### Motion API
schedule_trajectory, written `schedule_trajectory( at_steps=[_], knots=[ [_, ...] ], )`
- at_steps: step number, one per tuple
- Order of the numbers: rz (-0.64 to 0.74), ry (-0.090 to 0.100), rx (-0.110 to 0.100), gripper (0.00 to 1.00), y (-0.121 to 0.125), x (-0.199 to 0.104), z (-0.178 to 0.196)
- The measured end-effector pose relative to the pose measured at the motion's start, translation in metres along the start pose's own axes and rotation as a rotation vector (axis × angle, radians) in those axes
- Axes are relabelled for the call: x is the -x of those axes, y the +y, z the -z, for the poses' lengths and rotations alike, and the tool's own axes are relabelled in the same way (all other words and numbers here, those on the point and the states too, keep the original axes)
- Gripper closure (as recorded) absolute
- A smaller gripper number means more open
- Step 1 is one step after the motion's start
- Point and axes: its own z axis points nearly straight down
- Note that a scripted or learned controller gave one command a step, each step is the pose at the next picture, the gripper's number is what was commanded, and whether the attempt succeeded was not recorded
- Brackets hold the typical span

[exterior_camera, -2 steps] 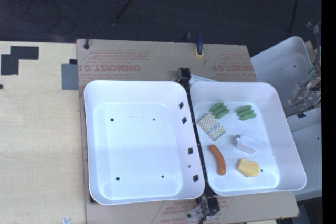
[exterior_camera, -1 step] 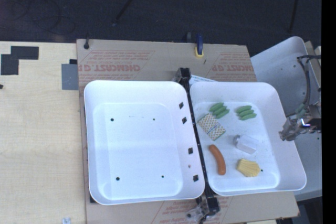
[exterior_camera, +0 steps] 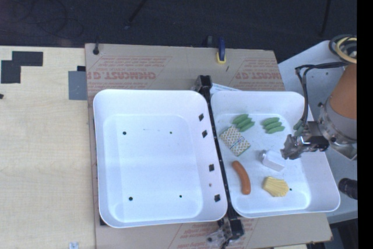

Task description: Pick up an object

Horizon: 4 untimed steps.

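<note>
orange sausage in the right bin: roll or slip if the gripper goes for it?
The sausage looks rounded and elongated, so a sideways nudge would probably roll it. Its surface seems smooth, so it may slip unless pinched across its narrow width. It lies apart from the yellow corn piece, so a grasp has some room.

Two white bins are sitting side by side, the left bin [exterior_camera: 151,160] showing a few small black dots on its floor and the right bin [exterior_camera: 315,195] holding the coloured pieces. Two green pod-like items [exterior_camera: 243,122] [exterior_camera: 272,124] are lying near its far side. A small packet [exterior_camera: 235,140] is showing a checked pattern of pale green and white (the print is too fine to read). An orange-brown sausage [exterior_camera: 242,176] is lying beside a yellow ridged piece [exterior_camera: 275,186]. A whitish, nearly clear item [exterior_camera: 270,160] is blending into the bin floor. The bins are resting on tan cardboard [exterior_camera: 145,70] carrying reddish lettering. The arm [exterior_camera: 345,96] is showing an orange band above grey metal.
</note>
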Motion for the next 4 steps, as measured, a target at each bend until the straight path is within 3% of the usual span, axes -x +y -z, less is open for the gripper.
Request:
schedule_trajectory(
  at_steps=[1,2,3,4],
  knots=[
    [0.006,-0.001,0.007,1.0,-0.003,-0.097,0.044],
    [-0.001,-0.003,0.003,1.0,0.005,-0.134,0.038],
    [-0.014,-0.005,-0.01,1.0,-0.008,-0.057,-0.078],
    [0.001,-0.002,0.013,1.0,0.041,-0.101,0.005]
  ],
)
